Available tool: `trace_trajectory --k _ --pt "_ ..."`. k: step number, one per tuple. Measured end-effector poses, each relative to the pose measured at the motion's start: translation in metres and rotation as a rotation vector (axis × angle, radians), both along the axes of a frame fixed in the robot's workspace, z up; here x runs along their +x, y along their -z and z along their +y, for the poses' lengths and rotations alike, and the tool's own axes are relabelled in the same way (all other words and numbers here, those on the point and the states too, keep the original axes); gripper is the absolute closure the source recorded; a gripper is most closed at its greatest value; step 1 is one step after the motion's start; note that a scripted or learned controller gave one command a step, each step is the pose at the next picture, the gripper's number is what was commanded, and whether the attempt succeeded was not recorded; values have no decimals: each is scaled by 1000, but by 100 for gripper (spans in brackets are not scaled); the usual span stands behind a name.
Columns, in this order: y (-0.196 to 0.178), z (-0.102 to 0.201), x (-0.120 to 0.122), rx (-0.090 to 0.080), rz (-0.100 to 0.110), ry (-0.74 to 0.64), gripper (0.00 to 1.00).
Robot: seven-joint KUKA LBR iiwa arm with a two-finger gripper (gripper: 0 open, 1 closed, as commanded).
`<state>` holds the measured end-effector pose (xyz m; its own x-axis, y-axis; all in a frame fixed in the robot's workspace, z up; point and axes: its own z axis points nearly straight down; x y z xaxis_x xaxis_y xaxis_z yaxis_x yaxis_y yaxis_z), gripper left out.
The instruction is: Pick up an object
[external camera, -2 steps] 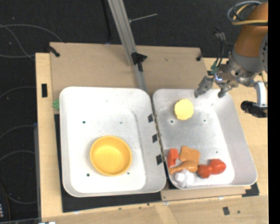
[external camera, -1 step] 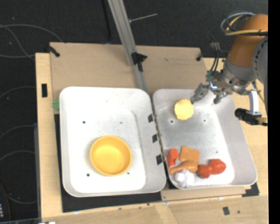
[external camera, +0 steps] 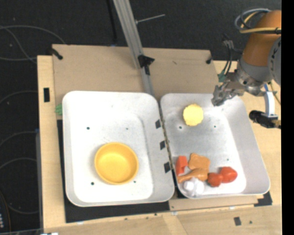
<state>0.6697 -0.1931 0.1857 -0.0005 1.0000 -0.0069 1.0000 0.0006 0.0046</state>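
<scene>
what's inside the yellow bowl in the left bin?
Nothing visible inside the round yellow bowl: its smooth yellow interior shows down to the bottom. It sits alone in the left white bin. The bin floor beneath the bowl is covered.

A robot lab; a bench point(external camera: 112, 67) bears two white bins point(external camera: 78, 111). Loose cables point(external camera: 10, 38) trail over black floor; a metal rail point(external camera: 130, 28) stands behind.

Bowl point(external camera: 116, 163) in left bin point(external camera: 78, 106); toys, maybe food, in right bin point(external camera: 245, 146).

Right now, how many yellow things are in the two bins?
2: a yellow bowl in the left bin, and a yellow round object in the right bin.
</scene>
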Motion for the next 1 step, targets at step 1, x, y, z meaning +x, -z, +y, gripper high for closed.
trace_trajectory --k 1 --pt "-55 -1 2 6 -3 -2 100"
